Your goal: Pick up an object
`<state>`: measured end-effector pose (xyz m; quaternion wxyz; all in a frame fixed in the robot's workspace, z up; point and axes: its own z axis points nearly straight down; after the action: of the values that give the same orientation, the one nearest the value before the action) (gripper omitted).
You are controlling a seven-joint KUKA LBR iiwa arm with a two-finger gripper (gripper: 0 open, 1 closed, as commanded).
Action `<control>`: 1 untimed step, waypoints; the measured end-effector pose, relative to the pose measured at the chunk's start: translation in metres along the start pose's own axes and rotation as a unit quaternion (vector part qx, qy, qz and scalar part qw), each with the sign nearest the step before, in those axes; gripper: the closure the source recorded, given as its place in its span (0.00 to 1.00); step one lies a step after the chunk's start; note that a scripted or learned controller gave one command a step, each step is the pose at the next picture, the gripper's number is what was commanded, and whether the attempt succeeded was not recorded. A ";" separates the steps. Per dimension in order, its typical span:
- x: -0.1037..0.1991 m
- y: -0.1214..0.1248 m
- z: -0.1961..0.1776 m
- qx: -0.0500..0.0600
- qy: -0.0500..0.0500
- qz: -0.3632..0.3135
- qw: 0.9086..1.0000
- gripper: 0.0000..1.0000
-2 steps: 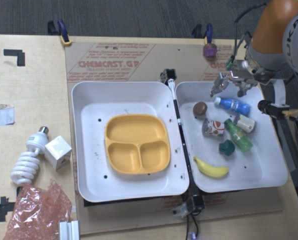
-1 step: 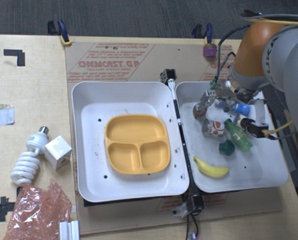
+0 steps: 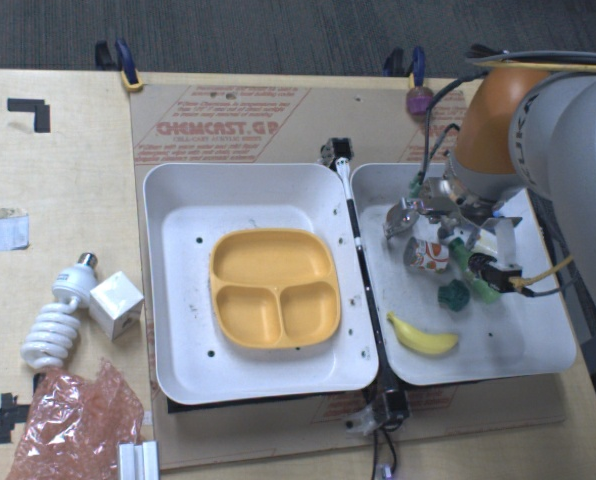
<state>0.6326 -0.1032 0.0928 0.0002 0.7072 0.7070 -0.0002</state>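
Observation:
My gripper (image 3: 421,226) is low in the right bin (image 3: 538,353), in its upper middle, with the grey arm and its orange band reaching in from the right. Directly under and beside it lies a small white object with red-orange markings (image 3: 433,255); whether the gripper touches it I cannot tell. A dark green object (image 3: 455,295) lies just below and right of that, next to a brighter green piece (image 3: 481,277). A yellow banana (image 3: 422,336) rests near the bin's front edge, apart from the gripper.
The left bin (image 3: 178,358) holds a yellow three-compartment plate (image 3: 274,286). On the bench at the left lie a spiral light bulb (image 3: 58,320), a small white cube (image 3: 116,302) and a crumpled reddish plastic bag (image 3: 73,428). A black divider (image 3: 360,258) runs between the bins.

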 end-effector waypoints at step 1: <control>-0.023 -0.081 0.000 0.000 0.000 0.001 1.000 0.00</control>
<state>0.5521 -0.1257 0.0925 0.0002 0.7077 0.7065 -0.0001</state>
